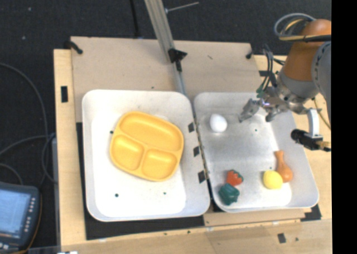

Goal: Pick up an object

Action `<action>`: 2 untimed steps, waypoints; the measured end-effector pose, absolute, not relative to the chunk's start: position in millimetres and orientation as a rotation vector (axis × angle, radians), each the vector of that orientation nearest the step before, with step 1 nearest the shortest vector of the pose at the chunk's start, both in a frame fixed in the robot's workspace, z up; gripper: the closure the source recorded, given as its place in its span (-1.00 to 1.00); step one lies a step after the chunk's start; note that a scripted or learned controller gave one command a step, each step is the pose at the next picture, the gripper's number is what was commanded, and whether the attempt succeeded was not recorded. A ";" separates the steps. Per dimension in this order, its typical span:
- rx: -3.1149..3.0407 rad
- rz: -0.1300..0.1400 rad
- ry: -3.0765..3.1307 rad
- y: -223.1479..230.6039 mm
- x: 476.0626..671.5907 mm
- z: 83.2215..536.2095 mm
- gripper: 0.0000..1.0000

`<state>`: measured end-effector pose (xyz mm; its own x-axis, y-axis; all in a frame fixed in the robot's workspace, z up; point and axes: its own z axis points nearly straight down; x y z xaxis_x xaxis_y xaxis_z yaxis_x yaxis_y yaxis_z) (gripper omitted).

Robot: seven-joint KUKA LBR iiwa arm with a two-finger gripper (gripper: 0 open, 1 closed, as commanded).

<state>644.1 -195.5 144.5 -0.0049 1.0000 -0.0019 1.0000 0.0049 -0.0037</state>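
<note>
Egg [218, 123], white, lies in the upper left part of the right bin [254, 152], close to the wall between the two bins. It is almost round, so you cannot tell which way its long side runs.

At the left of the frame, the left bin [97, 191] holds a yellow tray [146, 145] with three parts. The tray sits tilted, its long side running from upper left to lower right. A metal pole [159, 21] slants down from the top of the frame to the gap between the bins.

In the right bin, low down, a green toy [228, 193] sits just under a red toy [235, 178], and they touch. Further right is a yellow ball [272, 180], right beside an orange toy [282, 167] that stands up and down in the frame.

The gripper [258, 111] hangs over the top of the right bin, right of the egg and apart from it. Its two fingers are spread wide and hold nothing. The arm [304, 63] comes in from the upper right. Nothing lies between gripper and egg.
</note>
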 end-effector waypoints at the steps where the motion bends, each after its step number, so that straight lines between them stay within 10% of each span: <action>1: -2.218 0.005 -2.225 -196.5 643.5 98.5 -1.00; 2: -2.220 0.002 -2.231 -197.6 645.0 113.4 1.00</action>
